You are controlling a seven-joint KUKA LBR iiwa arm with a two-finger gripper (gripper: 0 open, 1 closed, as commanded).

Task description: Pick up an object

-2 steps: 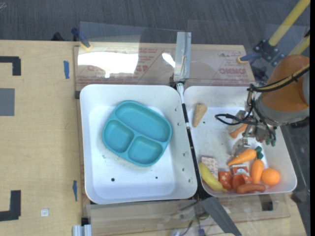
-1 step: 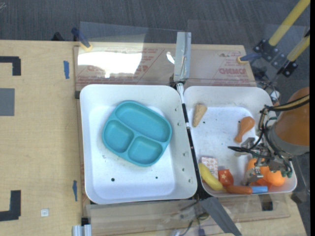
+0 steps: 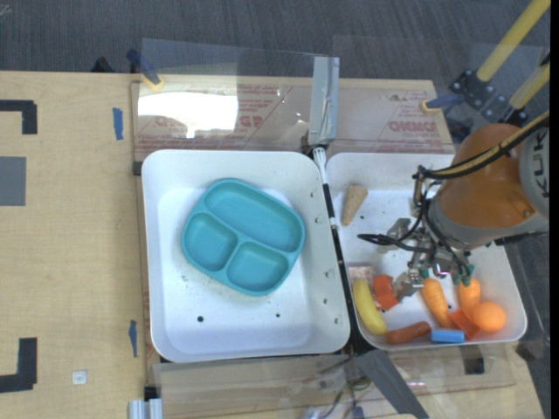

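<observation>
In right bin (image 3: 384,195), gripper (image 3: 417,273) among toys (image 3: 437,308)

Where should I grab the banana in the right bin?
Take the banana across its middle from straight above, jaws closing across its width. It lies lengthwise along the bin's left wall, so one jaw has little room there; an orange piece crowds its right side.

Gripper (image 3: 417,264): fingers tangled among metal parts and cables, state not readable. Arm (image 3: 489,186) cut off by right edge; its orange band hides part of the right bin (image 3: 371,177) floor behind it. Carrots (image 3: 434,297) partly covered by gripper parts. Small orange-red piece (image 3: 385,291) beside the banana (image 3: 368,306): too small to identify. Yellow rod (image 3: 521,26) cut off at upper right corner.
</observation>
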